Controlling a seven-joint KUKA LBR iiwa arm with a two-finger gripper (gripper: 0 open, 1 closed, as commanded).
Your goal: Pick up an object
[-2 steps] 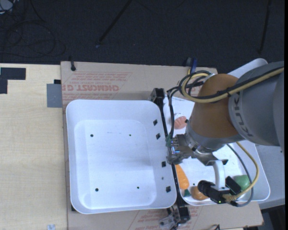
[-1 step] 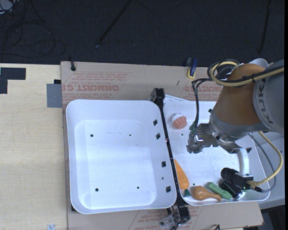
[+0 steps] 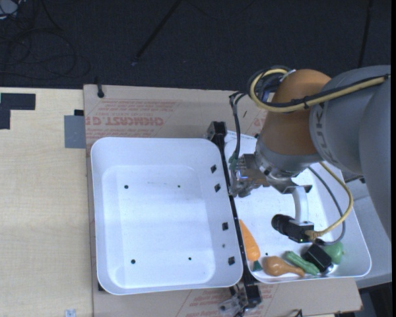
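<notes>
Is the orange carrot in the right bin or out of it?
In. The orange carrot lies on the right bin's floor, along its left wall.

Left white bin (image 3: 112,177) on a cardboard sheet (image 3: 152,111) printed with reversed red lettering. Right white bin (image 3: 356,256) just beside it, the two rims meeting along a row of black clips (image 3: 225,226). Pale wooden bench (image 3: 33,210) with dark rectangular patches (image 3: 13,107). Black floor beyond, strewn with cables (image 3: 46,45).
</notes>
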